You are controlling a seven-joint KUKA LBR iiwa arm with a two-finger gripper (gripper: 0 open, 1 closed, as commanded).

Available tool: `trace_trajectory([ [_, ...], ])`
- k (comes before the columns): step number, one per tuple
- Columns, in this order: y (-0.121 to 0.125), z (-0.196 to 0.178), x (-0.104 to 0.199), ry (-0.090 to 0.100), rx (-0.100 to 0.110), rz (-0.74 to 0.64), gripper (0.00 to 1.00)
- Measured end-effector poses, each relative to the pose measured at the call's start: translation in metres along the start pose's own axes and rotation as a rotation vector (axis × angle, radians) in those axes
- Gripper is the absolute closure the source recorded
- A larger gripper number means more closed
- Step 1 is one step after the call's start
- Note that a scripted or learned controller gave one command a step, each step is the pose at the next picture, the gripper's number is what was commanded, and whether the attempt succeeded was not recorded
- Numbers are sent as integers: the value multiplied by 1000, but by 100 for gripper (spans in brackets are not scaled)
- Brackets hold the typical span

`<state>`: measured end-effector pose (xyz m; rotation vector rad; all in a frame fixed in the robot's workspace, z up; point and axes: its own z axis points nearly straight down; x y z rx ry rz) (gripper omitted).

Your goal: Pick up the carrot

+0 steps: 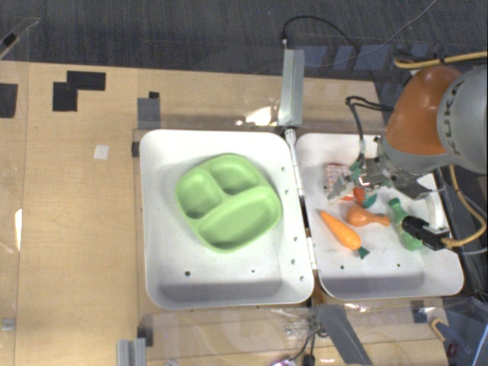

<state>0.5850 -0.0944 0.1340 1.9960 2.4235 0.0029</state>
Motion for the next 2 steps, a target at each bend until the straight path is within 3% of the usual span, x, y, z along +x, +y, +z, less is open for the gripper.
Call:
trace_trajectory([
  [1, -69, 41, -12, -5, -8, 60, 0],
  [2, -66, 31, -10, -1, -12, 57, 100],
])
